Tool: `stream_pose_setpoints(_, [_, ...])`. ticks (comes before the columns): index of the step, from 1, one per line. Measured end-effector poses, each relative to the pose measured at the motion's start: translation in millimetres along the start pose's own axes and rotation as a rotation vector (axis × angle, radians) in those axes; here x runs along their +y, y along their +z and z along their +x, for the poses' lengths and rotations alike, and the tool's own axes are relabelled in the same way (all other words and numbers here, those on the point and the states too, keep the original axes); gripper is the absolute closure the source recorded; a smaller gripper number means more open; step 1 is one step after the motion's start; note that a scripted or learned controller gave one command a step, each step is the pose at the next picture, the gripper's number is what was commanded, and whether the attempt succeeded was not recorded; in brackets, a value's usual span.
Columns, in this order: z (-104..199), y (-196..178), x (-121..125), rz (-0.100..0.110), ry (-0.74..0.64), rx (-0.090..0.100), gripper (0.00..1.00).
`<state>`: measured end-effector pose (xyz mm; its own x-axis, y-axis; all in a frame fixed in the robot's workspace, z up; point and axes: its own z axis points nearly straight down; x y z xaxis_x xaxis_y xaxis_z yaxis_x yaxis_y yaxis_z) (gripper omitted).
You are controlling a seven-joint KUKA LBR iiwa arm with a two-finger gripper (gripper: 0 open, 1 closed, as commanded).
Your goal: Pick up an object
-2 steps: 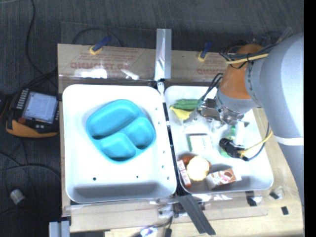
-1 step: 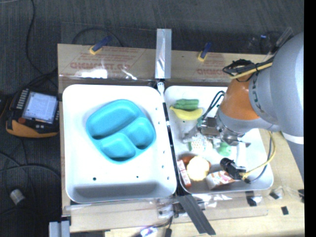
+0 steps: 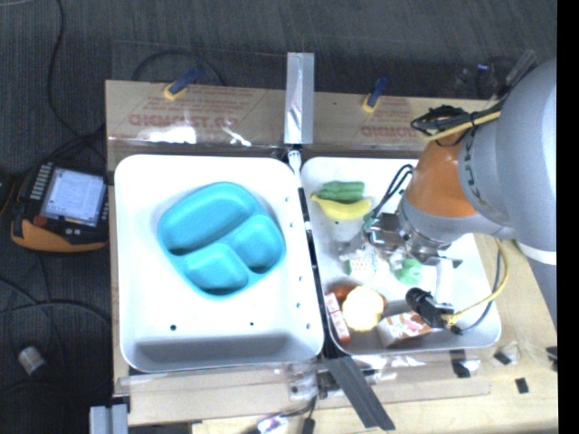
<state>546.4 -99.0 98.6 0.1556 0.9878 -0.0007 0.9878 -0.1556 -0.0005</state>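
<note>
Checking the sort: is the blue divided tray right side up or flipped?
Right side up: the blue divided tray in the left bin shows its hollow compartments facing upward.

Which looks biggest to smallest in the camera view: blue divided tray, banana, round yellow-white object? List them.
1. blue divided tray, by far the largest.
2. banana and round yellow-white object: the banana is longer, the round one wider; too alike to rank.
</note>
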Motion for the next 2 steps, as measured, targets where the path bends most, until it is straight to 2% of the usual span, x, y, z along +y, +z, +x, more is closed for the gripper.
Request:
stream_pose_setpoints(1, [39.3,-109.7,-16.5,0.004,-0.029,-0.002,1.00])
stream_pose_setpoints(2, [22.6,-93.4,-60.8,0.006,0.058,-0.002,1.00])
